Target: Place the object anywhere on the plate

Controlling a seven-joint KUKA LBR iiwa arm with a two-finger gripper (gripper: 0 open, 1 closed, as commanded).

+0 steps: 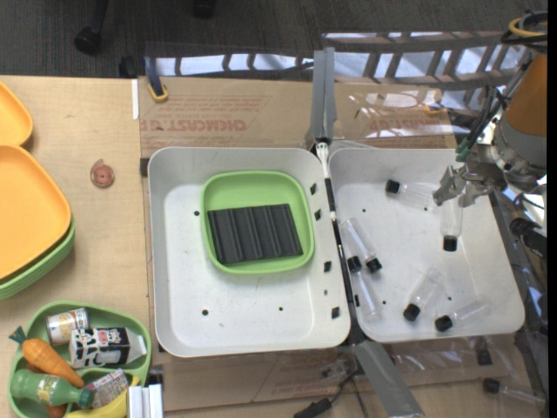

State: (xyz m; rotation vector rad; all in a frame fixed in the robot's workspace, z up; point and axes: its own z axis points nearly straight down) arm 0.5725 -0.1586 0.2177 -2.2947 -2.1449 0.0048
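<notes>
Orange plates (26, 203): stacked at the far left edge of the bench, over a green one, partly cut by the picture border.
Small pink disc (103, 174): lies alone on the wood, between the orange plates and the left bin.
Green bowl (130, 331): at the lower left corner, it holds toy food, a toy carrot (48, 360) and small cans among it.
Left bin (174, 312): white and shallow, it stands touching the right bin along the middle.
Green plate (258, 186): square with round corners, it sits in the upper middle of the left bin.
Dark ribbed mat (254, 232): lies flat on the green plate and covers most of its bottom.
Right bin (409, 168): white, it carries several clear tubes with black caps.
Tubes near the divider (359, 246): two lie close together at the left side of the right bin, and a third lies just below them.
Tube at the top (406, 190): lies alone near the upper middle of the right bin.
Tubes at the bottom (424, 293): two lie in the lower right part of the bin, well apart from the plate.
Pincer (452, 195): over the upper right part of the right bin, the fingers point down and are narrow.
Held tube (450, 232): it hangs upright just under the fingers, black cap at the bottom; it seems gripped at its top end, over the right bin, not at the plate.
</notes>
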